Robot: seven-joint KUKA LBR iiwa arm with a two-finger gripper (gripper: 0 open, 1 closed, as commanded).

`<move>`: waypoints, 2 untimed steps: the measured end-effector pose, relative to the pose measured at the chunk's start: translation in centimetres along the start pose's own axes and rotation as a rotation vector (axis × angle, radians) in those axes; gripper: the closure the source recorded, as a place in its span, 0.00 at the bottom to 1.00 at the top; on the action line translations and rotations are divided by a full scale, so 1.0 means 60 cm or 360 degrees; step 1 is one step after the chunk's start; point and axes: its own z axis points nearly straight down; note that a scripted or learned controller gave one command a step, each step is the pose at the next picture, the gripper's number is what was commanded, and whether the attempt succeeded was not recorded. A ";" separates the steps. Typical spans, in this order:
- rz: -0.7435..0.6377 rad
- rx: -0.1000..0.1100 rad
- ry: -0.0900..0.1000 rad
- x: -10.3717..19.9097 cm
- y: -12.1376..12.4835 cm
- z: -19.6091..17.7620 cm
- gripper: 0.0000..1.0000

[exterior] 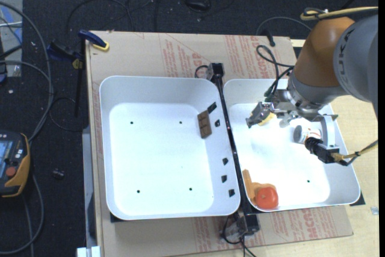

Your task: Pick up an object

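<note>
I have the gripper [260, 117] hanging over the upper left of the right bin [340, 159], but I cannot tell its state or whether it has anything. The orange object [266, 195] sits in that bin's lower left corner, against the wall. My worry: descending there could clip the rim, since the 2 bins touch.

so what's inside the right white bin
A round orange-red ball sits in the right shallow white bin's near-left corner, an orange stick-like piece touching it. The pincer hangs above the bin; the floor under the grey arm is hidden.
</note>
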 end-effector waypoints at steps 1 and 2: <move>0.0000 0.0005 0.0001 0.001 -0.002 0.088 0.00; 0.0001 -0.0003 0.0000 0.000 0.000 0.066 1.00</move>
